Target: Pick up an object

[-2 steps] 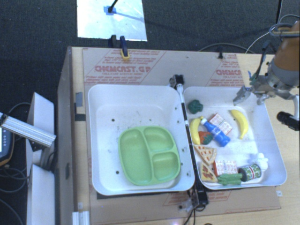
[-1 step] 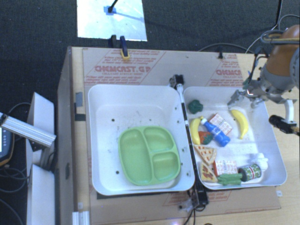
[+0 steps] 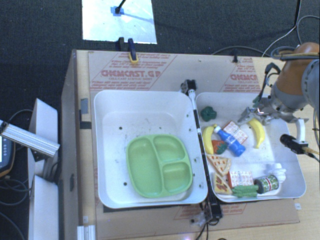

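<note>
Here, the grey two-finger gripper (image 3: 253,113), its opening impossible to judge from above, hangs over the far side of the right-hand shallow white bin (image 3: 295,184), just above the top of a curved yellow toy banana (image 3: 258,132) whose long axis runs far-to-near.

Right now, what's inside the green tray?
Nothing sits in the green tray; its three sections are bare. It covers part of the left bin floor, so what lies underneath is hidden.
</note>
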Robot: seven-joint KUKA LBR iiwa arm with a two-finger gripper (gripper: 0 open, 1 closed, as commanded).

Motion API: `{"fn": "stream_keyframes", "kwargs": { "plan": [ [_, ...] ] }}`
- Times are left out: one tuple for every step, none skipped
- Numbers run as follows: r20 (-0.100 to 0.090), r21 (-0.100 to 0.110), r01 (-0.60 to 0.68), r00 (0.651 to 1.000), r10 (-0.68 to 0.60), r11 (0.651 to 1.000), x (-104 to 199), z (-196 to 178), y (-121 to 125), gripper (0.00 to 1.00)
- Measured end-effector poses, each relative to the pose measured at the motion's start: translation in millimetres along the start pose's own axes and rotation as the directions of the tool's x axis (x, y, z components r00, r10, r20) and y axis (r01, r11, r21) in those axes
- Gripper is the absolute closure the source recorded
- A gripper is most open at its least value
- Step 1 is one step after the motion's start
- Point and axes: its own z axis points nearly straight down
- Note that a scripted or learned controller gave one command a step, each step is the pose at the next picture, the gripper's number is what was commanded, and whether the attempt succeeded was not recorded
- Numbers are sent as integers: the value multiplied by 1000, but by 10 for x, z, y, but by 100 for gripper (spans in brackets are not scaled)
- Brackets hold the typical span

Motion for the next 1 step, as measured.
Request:
{"fn": "stream_keyframes", "kwargs": {
  "plan": [
    [2,-5,0,1000,0,1000,-7,-712,-89,0]
  ]
}}
